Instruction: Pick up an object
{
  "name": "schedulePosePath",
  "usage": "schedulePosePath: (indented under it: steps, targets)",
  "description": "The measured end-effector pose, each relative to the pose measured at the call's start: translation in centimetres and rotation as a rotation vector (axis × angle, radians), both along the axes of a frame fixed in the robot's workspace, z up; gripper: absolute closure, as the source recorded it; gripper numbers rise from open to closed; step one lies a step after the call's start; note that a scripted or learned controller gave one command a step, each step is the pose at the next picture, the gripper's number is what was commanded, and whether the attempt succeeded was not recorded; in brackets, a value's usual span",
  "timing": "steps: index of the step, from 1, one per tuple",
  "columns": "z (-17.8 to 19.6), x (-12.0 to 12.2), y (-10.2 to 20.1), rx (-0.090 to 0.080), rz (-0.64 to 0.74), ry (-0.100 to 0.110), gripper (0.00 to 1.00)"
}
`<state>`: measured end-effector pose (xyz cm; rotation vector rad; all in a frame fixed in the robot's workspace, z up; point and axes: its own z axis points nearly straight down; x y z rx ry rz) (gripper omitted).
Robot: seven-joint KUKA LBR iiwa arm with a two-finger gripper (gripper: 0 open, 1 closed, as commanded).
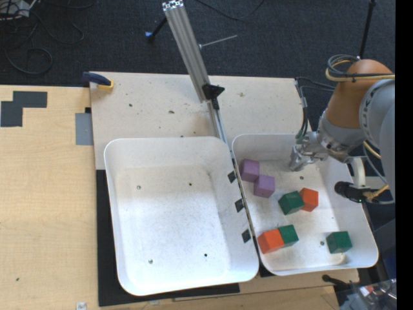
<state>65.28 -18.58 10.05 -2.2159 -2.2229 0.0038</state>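
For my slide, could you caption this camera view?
Gripper poised over right bin of purple, green and orange blocks.

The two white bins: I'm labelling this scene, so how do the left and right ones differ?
The left bin looks larger than the right bin. The right bin holds coloured blocks, among them a purple block and a lone green block; the left bin shows just small dark specks. The gripper is over the right bin. Both are shallow, white and round-cornered.

White bins [174, 283] smooth plastic (slightly glossy); bench top [39, 173] pale wood grain; slanted rail [187, 44] brushed metal.
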Motion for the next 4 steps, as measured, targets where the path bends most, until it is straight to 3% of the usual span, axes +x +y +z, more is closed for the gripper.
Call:
schedulePosePath:
  steps: [2,3,4]
  targets:
    - [10.7,-0.1,-0.2,-0.002,-0.003,-0.009,1.0]
    - [15.8,0.9,-0.6,-0.002,-0.002,-0.009,1.0]
    - [16.1,0.6,5.4,0.002,0.002,-0.001,1.0]
